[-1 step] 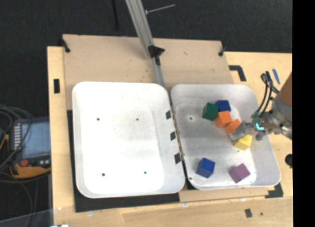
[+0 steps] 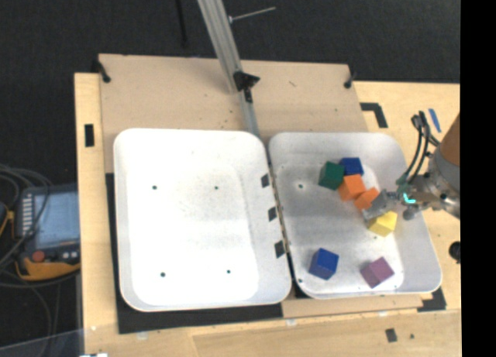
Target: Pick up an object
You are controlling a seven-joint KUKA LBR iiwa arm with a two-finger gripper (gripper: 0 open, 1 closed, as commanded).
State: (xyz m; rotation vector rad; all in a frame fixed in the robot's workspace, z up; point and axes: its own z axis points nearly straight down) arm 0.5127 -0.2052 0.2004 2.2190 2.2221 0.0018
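Blocks crowd the right bin (image 2: 310, 154), so I read the gripper (image 2: 385, 210) at the frame's right edge as having several candidates. It hovers just above the yellow block (image 2: 383, 224), beside two orange blocks (image 2: 358, 190); I judge yellow the target, since it sits nearest. I cannot tell how the jaws stand. Green (image 2: 332, 175) and blue (image 2: 352, 166) blocks cluster above; another blue block (image 2: 323, 262) and a purple one (image 2: 377, 271) lie apart below.
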